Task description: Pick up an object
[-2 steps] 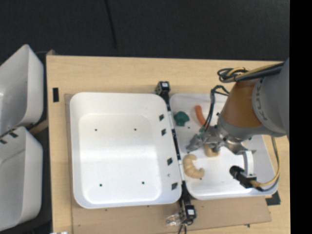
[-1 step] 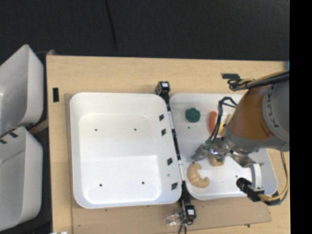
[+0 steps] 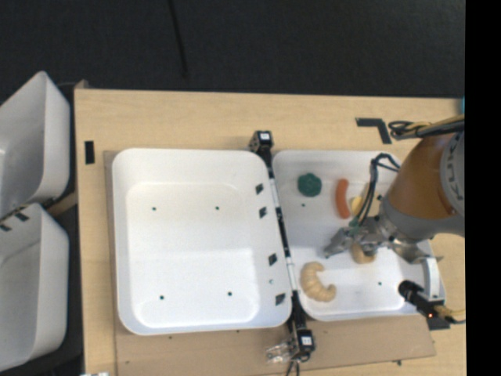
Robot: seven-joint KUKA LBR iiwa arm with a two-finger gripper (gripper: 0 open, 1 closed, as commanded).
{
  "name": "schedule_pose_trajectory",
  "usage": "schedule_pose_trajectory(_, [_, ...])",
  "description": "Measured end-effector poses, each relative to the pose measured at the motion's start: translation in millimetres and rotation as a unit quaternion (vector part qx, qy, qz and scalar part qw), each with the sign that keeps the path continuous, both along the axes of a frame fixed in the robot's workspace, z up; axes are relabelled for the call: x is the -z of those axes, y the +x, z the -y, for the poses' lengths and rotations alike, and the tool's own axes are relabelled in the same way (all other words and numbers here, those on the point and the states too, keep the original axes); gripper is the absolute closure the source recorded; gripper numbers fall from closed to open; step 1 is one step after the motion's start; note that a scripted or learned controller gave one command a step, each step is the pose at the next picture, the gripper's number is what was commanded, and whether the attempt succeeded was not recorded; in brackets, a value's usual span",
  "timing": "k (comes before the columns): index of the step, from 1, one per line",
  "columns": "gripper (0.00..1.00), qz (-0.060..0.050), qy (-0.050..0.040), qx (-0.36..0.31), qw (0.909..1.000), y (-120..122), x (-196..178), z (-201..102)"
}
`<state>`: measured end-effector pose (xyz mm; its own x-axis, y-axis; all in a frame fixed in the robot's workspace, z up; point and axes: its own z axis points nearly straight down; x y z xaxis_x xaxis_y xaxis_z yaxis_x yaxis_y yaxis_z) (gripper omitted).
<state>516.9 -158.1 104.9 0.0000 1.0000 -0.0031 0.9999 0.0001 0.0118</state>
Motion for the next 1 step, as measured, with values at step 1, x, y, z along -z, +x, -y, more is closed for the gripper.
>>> schedule_pose_trajectory(1, [0.00, -0.004, 0.0004, 0.001, 1.0000, -27.6, -35.0, 27.5])
